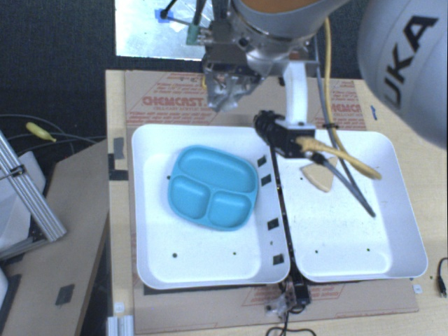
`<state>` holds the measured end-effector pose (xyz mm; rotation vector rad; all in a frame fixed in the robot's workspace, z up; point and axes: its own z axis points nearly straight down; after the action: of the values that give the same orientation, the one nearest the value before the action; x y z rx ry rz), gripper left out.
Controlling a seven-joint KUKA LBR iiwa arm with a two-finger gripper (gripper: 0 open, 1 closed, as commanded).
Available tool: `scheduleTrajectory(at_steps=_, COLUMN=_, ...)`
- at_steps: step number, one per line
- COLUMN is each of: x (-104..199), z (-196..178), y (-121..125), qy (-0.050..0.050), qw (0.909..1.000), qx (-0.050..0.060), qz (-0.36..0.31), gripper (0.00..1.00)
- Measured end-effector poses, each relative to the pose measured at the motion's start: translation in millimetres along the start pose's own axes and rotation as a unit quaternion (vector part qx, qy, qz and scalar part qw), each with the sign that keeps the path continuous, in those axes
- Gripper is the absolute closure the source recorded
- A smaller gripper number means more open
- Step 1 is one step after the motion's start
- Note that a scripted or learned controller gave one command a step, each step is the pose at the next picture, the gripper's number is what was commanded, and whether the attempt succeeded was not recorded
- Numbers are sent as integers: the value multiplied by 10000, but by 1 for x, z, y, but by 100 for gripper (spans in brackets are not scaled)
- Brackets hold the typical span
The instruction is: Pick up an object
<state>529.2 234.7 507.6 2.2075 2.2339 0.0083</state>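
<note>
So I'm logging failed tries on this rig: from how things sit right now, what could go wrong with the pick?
The claw hangs over the cardboard beyond the bins, not above any object, so a descent here would likely close on nothing. The blue divided plate in the left bin is wide and lies flat, so it may slip from a two-finger grip. The small tan piece in the right bin sits beside cables, which could snag.

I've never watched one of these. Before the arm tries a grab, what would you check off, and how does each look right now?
1. Something to pick: blue tray lies flat in the left bin; ok.
2. Second candidate: a tan piece in the right bin; ok.
3. End effector over a target: it hangs above the cardboard beyond the bins; not ok.
4. End effector holding nothing: cannot tell.
5. Yellow cable away from the tan piece: it drapes right beside it; not ok.
</note>
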Motion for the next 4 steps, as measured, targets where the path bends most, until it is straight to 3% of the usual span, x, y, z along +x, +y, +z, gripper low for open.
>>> scheduleTrajectory(at_steps=1, x=-37, z=-28, y=74, qy=-13, qw=10000, qx=-13, qz=78, gripper=100)
scheduleTrajectory(at_steps=2, x=0, z=83, y=83, qy=-23, qw=10000, qx=69, qz=33, gripper=100)
scheduleTrajectory(at_steps=3, x=-18, z=128, y=93, qy=-22, qw=10000, qx=33, qz=65, gripper=100)
scheduleTrajectory(at_steps=4, x=-16, z=125, y=93, qy=-13, qw=10000, qx=14, qz=56, gripper=0)
